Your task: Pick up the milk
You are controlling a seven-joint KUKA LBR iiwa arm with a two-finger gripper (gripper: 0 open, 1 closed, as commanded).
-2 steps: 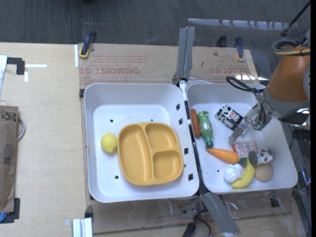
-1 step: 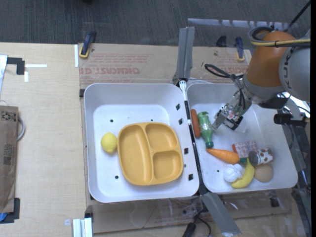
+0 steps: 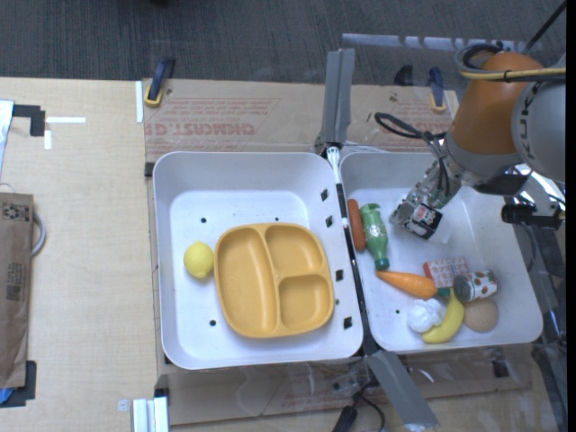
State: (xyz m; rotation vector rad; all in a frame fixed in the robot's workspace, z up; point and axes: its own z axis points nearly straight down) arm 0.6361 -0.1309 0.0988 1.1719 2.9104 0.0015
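1. Arm [image 3: 504,106]: grey with an orange band, reaching in from the right over the right bin.
2. Claw [image 3: 421,216]: low over the upper middle of the right bin [image 3: 522,268], pointing down and left. Whether its fingers are released or clenched, I cannot tell; nothing is seen between them.
3. Milk [image 3: 447,271]: small carton with red print, lying on its side in the lower right part of the right bin, apart from the claw. It lies just right of the carrot, with the cup touching its right end.
4. Carrot [image 3: 407,283]: orange, lying slantwise near the bin's middle.
5. Bottle [image 3: 375,235]: green, lying lengthwise near the bin's left wall.
6. Sausage [image 3: 356,223]: reddish, lying just left of the bottle, along the wall.
7. Cup [image 3: 475,286]: patterned, tipped on its side.
8. Banana [image 3: 448,322]: yellow, near the front wall, between a white lump [image 3: 423,315] and a brown egg-shaped item [image 3: 481,316].
9. Left bin [image 3: 180,196]: holds a yellow tray [image 3: 273,277] with three compartments, and a lemon [image 3: 199,259] just beside the tray's left edge.
10. Tabletop [image 3: 81,196]: pale wood at left, bearing a brown bag [image 3: 16,286] at the left edge.
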